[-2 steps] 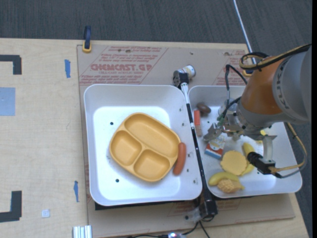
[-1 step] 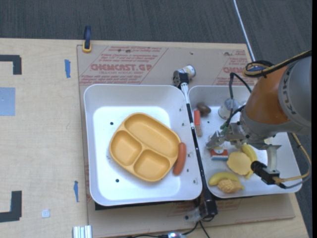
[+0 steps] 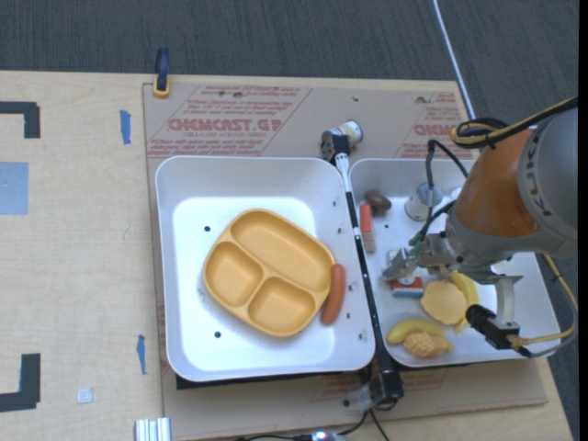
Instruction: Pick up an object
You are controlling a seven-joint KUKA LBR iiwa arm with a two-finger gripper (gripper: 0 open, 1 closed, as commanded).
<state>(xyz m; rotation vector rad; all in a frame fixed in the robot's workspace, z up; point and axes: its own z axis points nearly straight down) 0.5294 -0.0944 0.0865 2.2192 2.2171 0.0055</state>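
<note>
left bin (image 3: 184,246): yellow divided plate (image 3: 267,272) at centre, sausage (image 3: 333,294) upright along its right edge. right bin (image 3: 542,315): arm (image 3: 501,200) bent low over its middle, wrist turned down; gripper (image 3: 409,263) near the left wall, finger spread cannot be told. yellow toy food (image 3: 444,301) lies just below-right of the gripper toward the bottom edge; corn piece (image 3: 421,343) beyond it near the bottom-left corner.
</note>
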